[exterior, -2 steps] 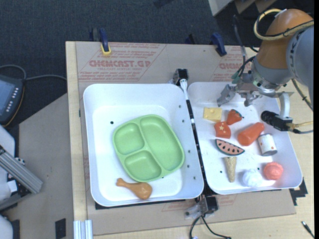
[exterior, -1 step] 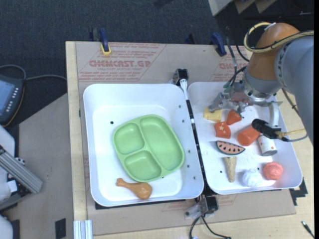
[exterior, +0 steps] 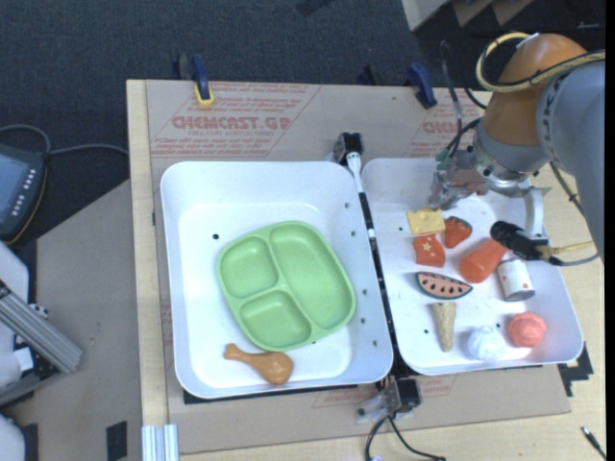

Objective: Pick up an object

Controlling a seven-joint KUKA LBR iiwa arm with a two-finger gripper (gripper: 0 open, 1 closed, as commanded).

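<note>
**A:** Where is open room seen along the edges?

**B:** In the left shallow white bin (exterior: 187, 209), bare floor is seen along the far and left walls. A green three-part plastic plate (exterior: 283, 286) is set at its middle. A tan toy drumstick (exterior: 261, 361) is laid by the near wall, just beside the plate. In the right shallow white bin (exterior: 396, 192), the far left corner and the strip along the left wall are bare. The rest is crowded.

**A:** What is found there?

**B:** A yellow toy block (exterior: 425, 223) is placed in the far half, with a red toy strawberry (exterior: 458, 230) just beside it on the right and a red-orange toy cube (exterior: 429, 251) touching its near side. An orange toy carrot piece (exterior: 480, 259) is laid tilted to their right, and a small white can (exterior: 515, 279) is seen near the right wall. A toy watermelon slice (exterior: 444, 285), a tan toy cone (exterior: 444, 325), a white lump (exterior: 484, 344) and a pink-orange ball (exterior: 527, 329) are spread towards the near side.

**A:** How is the arm posed?

**B:** The grey arm (exterior: 581, 113) is extended from the right and bent downward over the right bin's far side, with its orange band (exterior: 524, 65) uppermost. The gripper (exterior: 445, 192) is pointed down just beyond the yellow toy block, close to the far wall. Whether it is open or closed cannot be told, and no object is seen in its grasp.
</note>
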